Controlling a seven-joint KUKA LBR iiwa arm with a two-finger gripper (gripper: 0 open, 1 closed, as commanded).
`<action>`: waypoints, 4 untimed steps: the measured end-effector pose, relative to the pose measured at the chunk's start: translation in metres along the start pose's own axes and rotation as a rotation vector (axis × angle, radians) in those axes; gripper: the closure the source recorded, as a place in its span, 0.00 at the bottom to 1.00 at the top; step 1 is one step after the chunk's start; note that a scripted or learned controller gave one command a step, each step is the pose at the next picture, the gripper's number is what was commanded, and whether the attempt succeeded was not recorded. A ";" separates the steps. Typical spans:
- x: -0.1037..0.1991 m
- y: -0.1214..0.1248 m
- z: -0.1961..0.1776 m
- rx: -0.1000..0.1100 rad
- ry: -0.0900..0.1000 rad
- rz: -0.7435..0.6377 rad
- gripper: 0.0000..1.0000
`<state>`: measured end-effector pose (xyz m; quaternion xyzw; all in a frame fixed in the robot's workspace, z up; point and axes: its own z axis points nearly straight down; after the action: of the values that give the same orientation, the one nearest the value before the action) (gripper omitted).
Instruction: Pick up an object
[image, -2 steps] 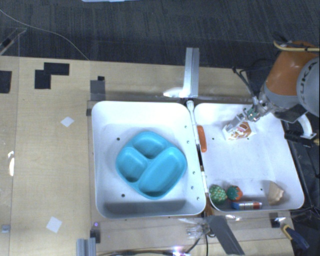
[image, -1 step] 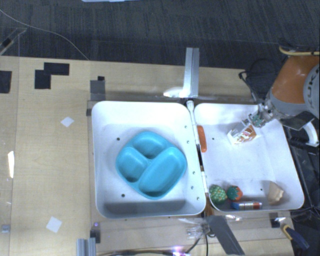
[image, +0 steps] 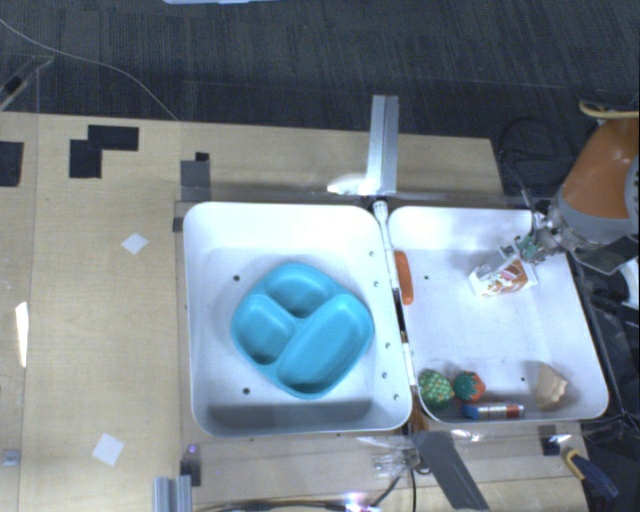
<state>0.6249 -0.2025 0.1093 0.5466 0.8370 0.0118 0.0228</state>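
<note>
Tool (image: 528, 246) at right bin's (image: 590, 330) far right corner, finger state unclear, touching a clear snack packet (image: 501, 277), orange carrot-like stick (image: 403, 276) by the divider, green ball (image: 434, 385), marker (image: 492, 410) at near wall, blue divided plate (image: 302, 328) in left bin (image: 205, 330)

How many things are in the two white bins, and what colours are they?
Blue: 1, the divided plate in the left bin
Orange: 1, the long thin piece by the right bin's left wall
Green: 1, the bumpy ball
Green and orange: 1, the round toy
Red and blue: 1, the marker
Tan: 1, the lump
White and red: 1, the crinkly packet
Total: 7
</note>
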 end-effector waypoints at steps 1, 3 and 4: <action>0.006 -0.018 -0.001 -0.003 -0.006 0.076 0.00; 0.015 -0.041 -0.003 -0.005 -0.008 0.038 0.00; 0.023 -0.058 -0.004 -0.008 -0.010 0.090 0.00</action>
<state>0.5620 -0.2049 0.1098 0.5834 0.8115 0.0133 0.0284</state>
